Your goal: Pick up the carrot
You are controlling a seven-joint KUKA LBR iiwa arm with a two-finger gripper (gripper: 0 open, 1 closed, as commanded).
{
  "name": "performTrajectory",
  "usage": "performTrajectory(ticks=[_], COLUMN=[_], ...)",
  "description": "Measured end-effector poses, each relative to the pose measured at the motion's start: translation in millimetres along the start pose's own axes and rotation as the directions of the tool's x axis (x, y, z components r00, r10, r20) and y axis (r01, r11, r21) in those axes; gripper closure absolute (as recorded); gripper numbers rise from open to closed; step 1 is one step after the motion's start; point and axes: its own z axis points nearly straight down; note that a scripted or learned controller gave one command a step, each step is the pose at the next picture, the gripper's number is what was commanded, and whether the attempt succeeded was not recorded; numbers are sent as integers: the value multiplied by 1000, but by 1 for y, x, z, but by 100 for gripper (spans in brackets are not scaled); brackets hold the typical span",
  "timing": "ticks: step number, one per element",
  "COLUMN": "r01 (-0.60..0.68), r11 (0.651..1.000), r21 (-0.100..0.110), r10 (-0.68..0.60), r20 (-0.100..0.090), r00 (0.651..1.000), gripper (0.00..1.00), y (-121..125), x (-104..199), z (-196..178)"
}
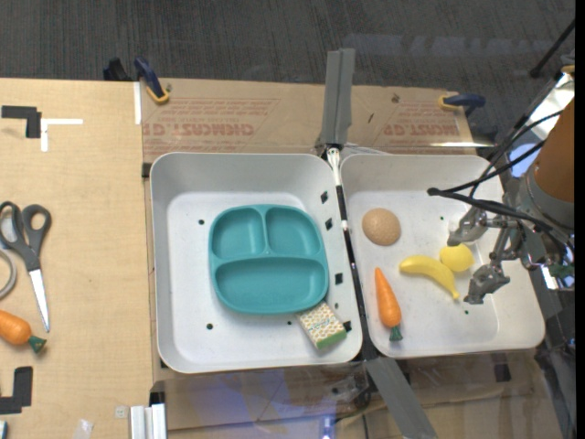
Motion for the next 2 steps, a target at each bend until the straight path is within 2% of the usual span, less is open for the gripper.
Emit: performTrajectory(ticks=[1, 2], r01=[-54, -80], r11=[999, 997], r21=[-1, 0], r10=[54, 80], r20=[-2, 1], r00=[999, 997], gripper=[0, 0], y=[41, 42], x=[-18, -6], z=[127, 143])
